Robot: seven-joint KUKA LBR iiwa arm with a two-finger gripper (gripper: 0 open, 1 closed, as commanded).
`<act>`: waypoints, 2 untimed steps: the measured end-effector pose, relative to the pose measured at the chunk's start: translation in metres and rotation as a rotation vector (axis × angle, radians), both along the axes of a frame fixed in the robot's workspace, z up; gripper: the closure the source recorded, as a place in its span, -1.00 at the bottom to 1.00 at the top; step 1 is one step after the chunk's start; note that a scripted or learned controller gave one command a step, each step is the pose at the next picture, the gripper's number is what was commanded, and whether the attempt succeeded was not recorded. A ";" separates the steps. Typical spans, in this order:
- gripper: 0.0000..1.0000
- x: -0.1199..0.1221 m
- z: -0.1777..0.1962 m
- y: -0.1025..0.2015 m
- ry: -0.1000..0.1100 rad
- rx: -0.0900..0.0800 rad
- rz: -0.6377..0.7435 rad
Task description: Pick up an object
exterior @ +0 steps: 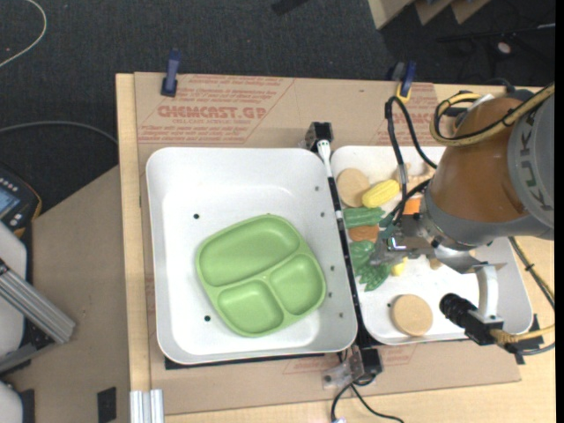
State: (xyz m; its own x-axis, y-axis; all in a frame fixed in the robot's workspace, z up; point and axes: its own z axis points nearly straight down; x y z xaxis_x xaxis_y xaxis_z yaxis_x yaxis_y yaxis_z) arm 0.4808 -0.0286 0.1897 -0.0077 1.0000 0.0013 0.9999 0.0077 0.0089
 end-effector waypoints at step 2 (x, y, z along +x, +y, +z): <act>1.00 0.000 0.165 -0.021 -0.001 -0.002 -0.005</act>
